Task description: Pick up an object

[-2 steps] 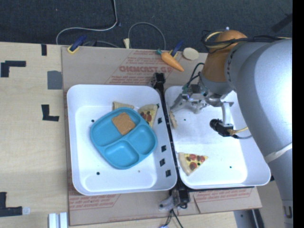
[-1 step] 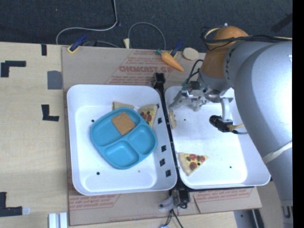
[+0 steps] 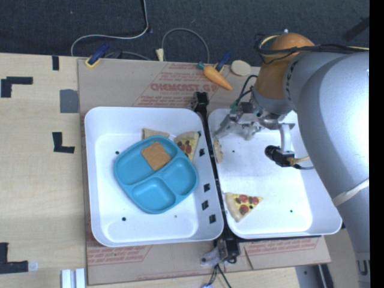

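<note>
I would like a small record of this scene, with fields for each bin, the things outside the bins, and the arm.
left bin: blue divided plate with a brown toast-like square in one compartment; a pizza slice beside the plate, near the divider
right bin: a pizza slice near the front left
outside bins: toy carrot on the cardboard behind the bins
arm: gripper over the right bin's back left corner
grasp: nothing seen between the fingers

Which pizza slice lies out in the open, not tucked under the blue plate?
The pizza slice in the right bin, lying alone near its front. The other slice sits against the blue plate.
</note>
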`<state>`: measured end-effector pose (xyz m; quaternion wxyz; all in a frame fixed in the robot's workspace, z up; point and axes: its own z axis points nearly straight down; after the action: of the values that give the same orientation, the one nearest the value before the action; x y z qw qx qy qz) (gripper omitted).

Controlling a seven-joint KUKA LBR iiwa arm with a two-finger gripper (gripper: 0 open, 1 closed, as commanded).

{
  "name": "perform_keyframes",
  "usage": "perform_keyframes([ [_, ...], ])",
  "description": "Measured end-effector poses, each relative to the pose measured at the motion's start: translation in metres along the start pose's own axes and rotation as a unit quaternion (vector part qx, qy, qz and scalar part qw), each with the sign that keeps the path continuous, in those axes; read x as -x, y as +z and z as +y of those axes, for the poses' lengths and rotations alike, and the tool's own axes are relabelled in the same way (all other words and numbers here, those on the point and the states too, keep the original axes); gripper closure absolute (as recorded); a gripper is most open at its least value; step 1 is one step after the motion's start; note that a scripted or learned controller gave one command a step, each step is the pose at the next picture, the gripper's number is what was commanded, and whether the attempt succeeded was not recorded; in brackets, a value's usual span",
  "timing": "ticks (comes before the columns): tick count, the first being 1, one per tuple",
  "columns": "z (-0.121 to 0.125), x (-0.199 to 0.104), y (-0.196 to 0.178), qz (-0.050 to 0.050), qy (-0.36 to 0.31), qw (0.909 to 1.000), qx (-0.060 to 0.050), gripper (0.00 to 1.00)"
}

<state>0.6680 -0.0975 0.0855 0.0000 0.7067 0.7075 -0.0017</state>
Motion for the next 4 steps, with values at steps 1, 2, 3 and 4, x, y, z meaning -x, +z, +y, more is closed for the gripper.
perform_keyframes([
  [1,0.0,0.001,-0.001,0.0,0.0,1.0,0.001,0.0],
  [2,-0.008,-0.002,0.0,-0.001,0.0,1.0,0.003,0.0],
  [3,-0.003,-0.002,0.0,0.0,0.0,1.0,0.0,0.0],
  [4,-0.032,-0.002,-0.009,0.0,0.001,1.0,0.0,0.0],
])
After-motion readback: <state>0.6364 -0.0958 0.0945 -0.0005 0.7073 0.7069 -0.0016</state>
